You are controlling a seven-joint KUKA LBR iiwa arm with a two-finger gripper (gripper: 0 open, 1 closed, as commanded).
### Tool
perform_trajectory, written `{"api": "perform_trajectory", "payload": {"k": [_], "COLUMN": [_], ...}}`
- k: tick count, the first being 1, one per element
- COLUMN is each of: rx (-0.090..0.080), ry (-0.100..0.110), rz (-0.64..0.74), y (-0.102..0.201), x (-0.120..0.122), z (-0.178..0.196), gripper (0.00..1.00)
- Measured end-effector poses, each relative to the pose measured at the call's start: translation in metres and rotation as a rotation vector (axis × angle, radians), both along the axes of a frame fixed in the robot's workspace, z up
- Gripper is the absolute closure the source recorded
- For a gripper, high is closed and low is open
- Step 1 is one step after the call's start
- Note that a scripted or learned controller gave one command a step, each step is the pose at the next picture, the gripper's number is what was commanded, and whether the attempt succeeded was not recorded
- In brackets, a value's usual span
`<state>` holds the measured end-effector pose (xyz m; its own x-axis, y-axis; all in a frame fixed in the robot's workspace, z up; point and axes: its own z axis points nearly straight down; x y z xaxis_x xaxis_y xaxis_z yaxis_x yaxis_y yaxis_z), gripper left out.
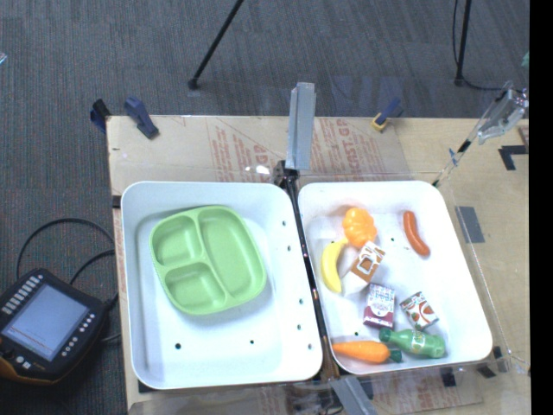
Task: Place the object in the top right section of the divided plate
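From where I stand above the bench, the left white bin (143, 353) holds the green divided plate (207, 258). It lies flat towards the bin's far left, turned a little out of square. It has two small sections on its left side and one long section (232, 251) running down its right.

All the toy food is in the right white bin (471, 318), apart from the plate. I can't tell which piece is the one to be moved.
- An orange, lumpy toy vegetable (359, 226) lies near the far end.
- A red-orange sausage (416, 233) lies to its right, well apart from it.
- A yellow banana (332, 266) lies just below the vegetable, close to the wall between the bins.
- A small white and orange carton (369, 262) is touching or nearly touching the banana.
- A red and white packet (379, 306) lies nearer to me, with a second small carton (419, 309) just beside it.
- A carrot (363, 351) lies along the near wall, and a green bottle (417, 343) lies on its side against the carrot's thick end.

A grey upright post (301, 128) stands at the far end of the seam between the bins. Blue clamps (140, 118) grip the far left edge of the bench board, and another clamp (386, 116) sits at the far right. A teach pendant (43, 327) lies on the carpet at the left, with its cable looping behind it. At the far right corner there is a pale, blurred bit of hardware (505, 115), and I can't make out what it is.
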<state>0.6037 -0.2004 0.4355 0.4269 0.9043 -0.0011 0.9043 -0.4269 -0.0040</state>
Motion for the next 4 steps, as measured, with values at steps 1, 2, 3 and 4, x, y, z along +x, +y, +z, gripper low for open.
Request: {"api": "perform_trajectory", "payload": {"k": [1, 2, 3, 4], "rx": [0.001, 0.001, 0.002, 0.000], "ry": [-0.001, -0.003, -0.004, -0.007], "rz": [0.297, 0.560, 0.949, 1.299], "y": [-0.001, 0.002, -0.010, -0.009], "x": [0.000, 0.042, 0.042, 0.042], "z": [0.001, 0.001, -0.030, 0.003], "gripper": [0.00, 0.00, 0.00, 0.00]}}
